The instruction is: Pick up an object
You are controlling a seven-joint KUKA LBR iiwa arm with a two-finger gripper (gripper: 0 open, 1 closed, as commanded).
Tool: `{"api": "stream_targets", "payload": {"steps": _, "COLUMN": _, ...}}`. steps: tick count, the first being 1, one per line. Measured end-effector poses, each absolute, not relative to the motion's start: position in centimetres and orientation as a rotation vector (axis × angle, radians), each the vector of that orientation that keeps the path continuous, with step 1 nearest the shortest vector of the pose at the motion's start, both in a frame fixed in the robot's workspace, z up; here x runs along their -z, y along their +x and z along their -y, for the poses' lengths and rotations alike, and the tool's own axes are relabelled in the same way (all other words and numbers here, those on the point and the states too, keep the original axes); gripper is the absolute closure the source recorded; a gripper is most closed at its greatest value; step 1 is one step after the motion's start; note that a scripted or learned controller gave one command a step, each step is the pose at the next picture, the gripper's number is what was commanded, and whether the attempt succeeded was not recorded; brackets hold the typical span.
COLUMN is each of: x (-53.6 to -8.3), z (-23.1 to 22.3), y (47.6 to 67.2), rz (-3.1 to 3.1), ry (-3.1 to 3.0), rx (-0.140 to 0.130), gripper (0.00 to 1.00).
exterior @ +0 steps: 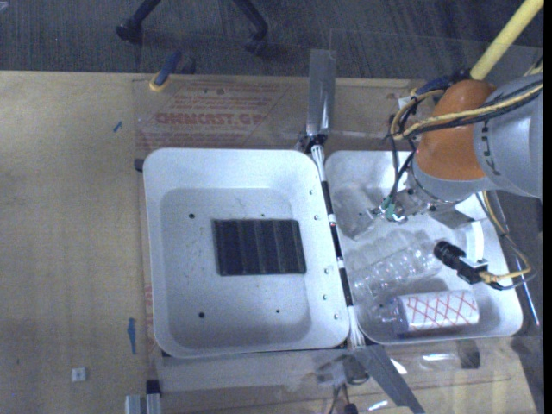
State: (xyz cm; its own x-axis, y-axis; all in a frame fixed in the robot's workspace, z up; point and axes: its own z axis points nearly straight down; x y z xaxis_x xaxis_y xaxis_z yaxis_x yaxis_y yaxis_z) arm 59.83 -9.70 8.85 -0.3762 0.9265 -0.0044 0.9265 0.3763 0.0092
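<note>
The right bin (509, 317) holds a clear plastic bottle (392, 266) lying across its middle. A red-and-white checked packet (440, 309) lies near the bin's front wall. A clear, crumpled plastic piece (354, 210) rests near the bin's back left. My gripper (392, 210) hangs low over the back of this bin, just right of the clear piece and above the bottle's far end. The orange-banded wrist (453, 141) sits above it. In the left bin (164, 188), a dark ridged rectangular slab (259, 247) lies flat in the centre.
A black cylindrical part with a cable (457, 261) juts out over the right bin beside the bottle. The divider (332, 240) between the bins runs just left of the gripper. A yellow rod (513, 28) crosses the top right corner. Wooden bench surrounds the bins.
</note>
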Motion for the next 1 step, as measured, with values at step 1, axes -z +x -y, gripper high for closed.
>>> {"api": "stream_targets", "payload": {"steps": 1, "x": -8.80, "z": 16.43, "y": 48.07, "rz": -2.477, "ry": 1.918, "rx": -0.002, "gripper": 0.00}}
